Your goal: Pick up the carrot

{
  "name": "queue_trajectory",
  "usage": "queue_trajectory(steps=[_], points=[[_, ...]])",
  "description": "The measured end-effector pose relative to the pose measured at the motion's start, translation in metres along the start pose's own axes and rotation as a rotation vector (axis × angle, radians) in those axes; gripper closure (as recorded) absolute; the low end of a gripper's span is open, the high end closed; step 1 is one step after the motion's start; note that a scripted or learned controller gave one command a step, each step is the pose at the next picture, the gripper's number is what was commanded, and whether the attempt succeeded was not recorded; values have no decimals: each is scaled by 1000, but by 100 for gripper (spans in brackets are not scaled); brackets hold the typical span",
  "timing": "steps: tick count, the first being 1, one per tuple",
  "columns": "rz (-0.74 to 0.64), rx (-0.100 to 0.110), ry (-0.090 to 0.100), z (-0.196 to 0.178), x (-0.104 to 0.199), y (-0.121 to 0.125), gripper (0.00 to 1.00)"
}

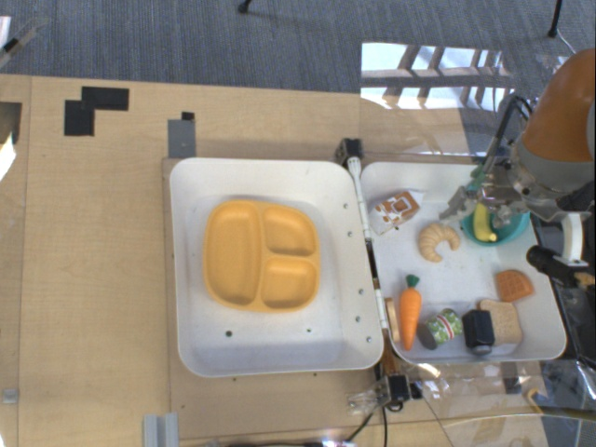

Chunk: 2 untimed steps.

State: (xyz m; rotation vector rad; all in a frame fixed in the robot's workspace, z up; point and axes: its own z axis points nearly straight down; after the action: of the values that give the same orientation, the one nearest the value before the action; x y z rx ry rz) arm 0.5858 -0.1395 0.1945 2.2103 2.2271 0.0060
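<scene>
While the carrot (pixel 410 317) sits near the front-left corner of the right bin (pixel 549 347), leafy end pointing away from the front edge, the gripper (pixel 486 205) hangs over the far side of that same bin, well apart from it. So this looks like the approach stage, nothing grabbed yet. Honestly can't tell from this angle how the claw is set; it's a jumble of grey metal right over a teal dish (pixel 507 231) with something yellow in it, so no guessing there.

Next move probably calls for swinging toward the front-left of the bin and lining up across the carrot's narrow body. Tight spot though: a green-and-white roundish item (pixel 444 327) sits just beside the carrot on one side and the bin wall is close on the other. A croissant (pixel 439 239) lies between the arm and the target too.

Left bin (pixel 200 347) holds a yellow divided tray (pixel 262 254). The bench (pixel 84 277) is light wood with a few black tape marks (pixel 93 108), and grey carpet (pixel 186 17) shows past the far edge.
</scene>
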Motion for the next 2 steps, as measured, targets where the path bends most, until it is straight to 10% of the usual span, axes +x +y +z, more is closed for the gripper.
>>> queue_trajectory(steps=[1, 2], points=[[-150, 0, 1, 82, 28, -52, 0], [5, -54, -17, 94, 35, -80, 0]])
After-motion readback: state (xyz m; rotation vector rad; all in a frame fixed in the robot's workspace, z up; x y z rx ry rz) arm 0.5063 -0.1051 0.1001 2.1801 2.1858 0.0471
